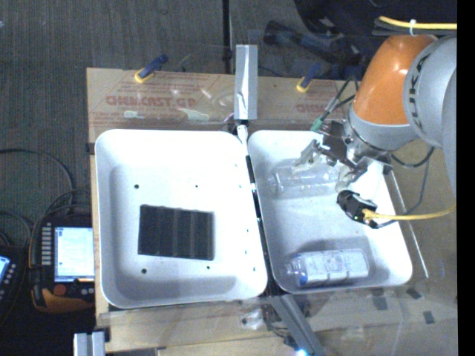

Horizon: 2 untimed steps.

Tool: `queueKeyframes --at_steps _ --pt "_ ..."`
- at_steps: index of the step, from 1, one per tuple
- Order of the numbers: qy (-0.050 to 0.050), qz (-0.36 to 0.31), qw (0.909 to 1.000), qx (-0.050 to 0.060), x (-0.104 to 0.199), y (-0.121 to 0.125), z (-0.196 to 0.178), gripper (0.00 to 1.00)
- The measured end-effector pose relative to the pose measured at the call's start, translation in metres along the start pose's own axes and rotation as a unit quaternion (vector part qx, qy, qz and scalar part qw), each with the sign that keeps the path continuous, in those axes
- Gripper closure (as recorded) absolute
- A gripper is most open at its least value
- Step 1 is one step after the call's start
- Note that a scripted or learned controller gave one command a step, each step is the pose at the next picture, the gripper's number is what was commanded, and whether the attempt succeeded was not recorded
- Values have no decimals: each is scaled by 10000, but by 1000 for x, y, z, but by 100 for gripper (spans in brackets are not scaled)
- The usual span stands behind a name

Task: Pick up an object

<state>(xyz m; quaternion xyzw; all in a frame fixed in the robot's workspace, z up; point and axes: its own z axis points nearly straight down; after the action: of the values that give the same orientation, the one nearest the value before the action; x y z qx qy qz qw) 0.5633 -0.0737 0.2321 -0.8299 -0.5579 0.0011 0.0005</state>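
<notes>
Though its tip blurs, the arm (404, 87) overhangs a clear bottle (304, 178)

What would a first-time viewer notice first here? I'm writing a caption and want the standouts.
The arm's orange band at upper right stands out most, above the gripper poised over a clear plastic object at the back of the right bin. Next comes the dark ribbed rectangle lying flat in the left bin, then a clear bottle lying along the right bin's front edge.
</notes>
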Motion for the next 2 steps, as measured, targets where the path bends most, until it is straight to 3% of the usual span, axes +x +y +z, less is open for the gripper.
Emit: queueKeyframes --at_steps 1,2 --pt "2 -6 10000 10 1 0 -9 100" --pt "2 -5 10000 11 1 0 -9 0"
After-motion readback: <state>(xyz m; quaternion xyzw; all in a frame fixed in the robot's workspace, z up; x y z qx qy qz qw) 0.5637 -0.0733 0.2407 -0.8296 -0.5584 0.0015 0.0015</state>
